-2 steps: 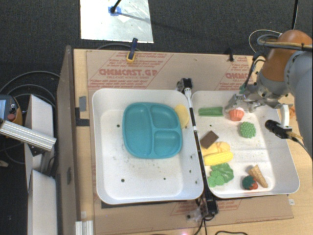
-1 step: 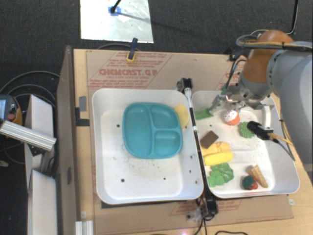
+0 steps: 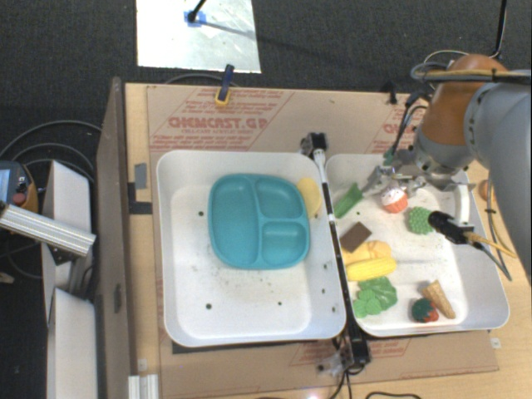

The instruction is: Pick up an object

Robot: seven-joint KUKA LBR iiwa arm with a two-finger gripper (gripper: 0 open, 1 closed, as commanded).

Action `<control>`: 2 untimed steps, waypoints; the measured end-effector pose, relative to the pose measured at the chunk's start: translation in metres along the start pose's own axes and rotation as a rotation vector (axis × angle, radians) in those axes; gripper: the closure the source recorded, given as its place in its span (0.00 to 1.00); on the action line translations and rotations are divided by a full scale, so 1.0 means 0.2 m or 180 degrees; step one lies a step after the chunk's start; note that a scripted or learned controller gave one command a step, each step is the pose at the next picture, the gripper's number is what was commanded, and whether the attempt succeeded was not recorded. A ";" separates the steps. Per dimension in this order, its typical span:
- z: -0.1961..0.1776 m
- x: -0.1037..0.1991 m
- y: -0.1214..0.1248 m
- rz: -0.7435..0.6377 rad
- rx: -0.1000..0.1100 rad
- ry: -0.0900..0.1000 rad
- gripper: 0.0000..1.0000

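One hand (image 3: 391, 179) low in right bin (image 3: 482, 306), just above orange-white toy (image 3: 394, 199).

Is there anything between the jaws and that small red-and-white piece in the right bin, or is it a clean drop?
Nothing visible stands between them. The gripper hangs right over the small red-and-white toy near the far wall of the right white bin. The closest neighbours, a green wedge and a green broccoli-like toy, lie off to either side.

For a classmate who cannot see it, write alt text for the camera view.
A grey robot arm reaches from the right over the right bin, which holds toy foods including corn and broccoli. The left bin holds a teal divided plate.
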State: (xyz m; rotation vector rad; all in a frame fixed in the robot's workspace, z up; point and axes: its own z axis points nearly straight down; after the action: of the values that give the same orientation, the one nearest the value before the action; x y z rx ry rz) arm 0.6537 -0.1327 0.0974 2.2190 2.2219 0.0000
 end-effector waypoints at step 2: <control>-0.01 -0.07 -0.07 -0.0001 -0.0008 0.0002 0.00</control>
State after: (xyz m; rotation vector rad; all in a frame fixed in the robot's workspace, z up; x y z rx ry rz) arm 0.6393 -0.1475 0.0996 2.2179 2.2214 0.0033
